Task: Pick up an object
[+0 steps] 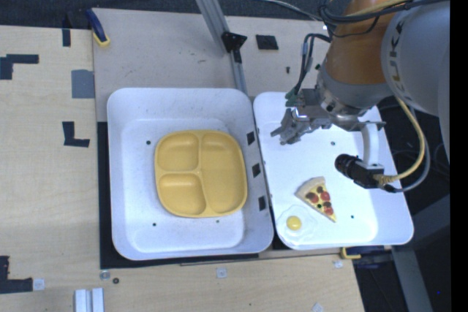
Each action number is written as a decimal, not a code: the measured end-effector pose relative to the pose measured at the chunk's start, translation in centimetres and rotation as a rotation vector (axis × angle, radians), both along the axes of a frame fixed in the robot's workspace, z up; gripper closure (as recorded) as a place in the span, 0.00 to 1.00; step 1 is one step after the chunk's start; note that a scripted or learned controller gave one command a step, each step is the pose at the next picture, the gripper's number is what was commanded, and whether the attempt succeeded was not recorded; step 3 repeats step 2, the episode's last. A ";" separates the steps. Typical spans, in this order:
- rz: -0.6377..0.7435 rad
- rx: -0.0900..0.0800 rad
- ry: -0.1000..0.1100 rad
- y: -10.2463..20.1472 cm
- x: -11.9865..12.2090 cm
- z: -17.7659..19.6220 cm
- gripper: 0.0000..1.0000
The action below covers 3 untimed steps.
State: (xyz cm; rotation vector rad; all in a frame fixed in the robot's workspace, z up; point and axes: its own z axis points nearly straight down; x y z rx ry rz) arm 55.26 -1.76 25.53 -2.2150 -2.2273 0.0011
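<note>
A toy pizza slice lies in the right bin, near its front. Just left of it, at the bin's front left corner, sits a small yellow round piece. A yellow divided plate rests in the left bin. My gripper hangs over the back left part of the right bin, above and behind the pizza slice, with its fingers apart and nothing between them.
A slanted metal pole rises behind the bins. Black cables and a black fitting hang from the arm over the right bin's middle. A blue and yellow clamp sits at the bench's back left.
</note>
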 end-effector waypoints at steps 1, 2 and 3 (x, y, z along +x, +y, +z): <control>-0.001 0.000 0.001 4.0 1.3 -1.7 1.00; 0.002 0.001 0.001 9.9 3.3 -2.8 1.00; 0.002 0.001 0.001 9.9 3.3 -2.8 1.00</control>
